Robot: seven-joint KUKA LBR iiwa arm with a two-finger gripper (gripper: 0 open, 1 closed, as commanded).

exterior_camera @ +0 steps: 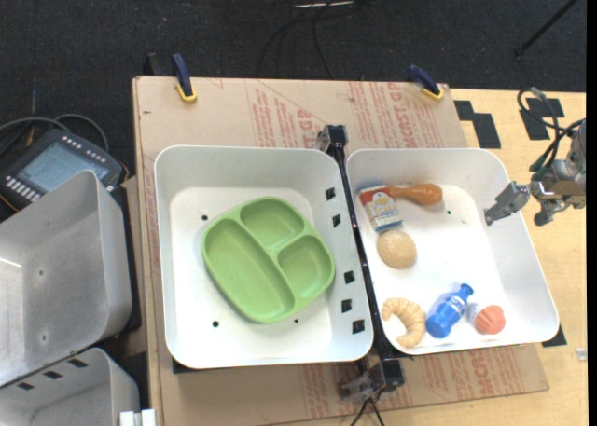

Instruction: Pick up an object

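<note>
The right bin point(504, 256) holds several small items: a brown drumstick point(416, 194), a red and white carton point(381, 209), a beige round bun point(396, 250), a croissant point(406, 319), a blue bottle point(449, 310) and an orange-red fruit point(490, 320). My gripper point(524, 206) hangs over the bin's right rim, at the right edge of the view, well apart from all of these. Its two dark fingers are spread open and nothing sits between them.
The left bin point(177, 228) holds a green divided plate point(268, 258). A black clamp strip point(347, 228) runs between the bins. Cardboard point(280, 107) lies under both bins, and grey equipment point(56, 256) stands at the far left.
</note>
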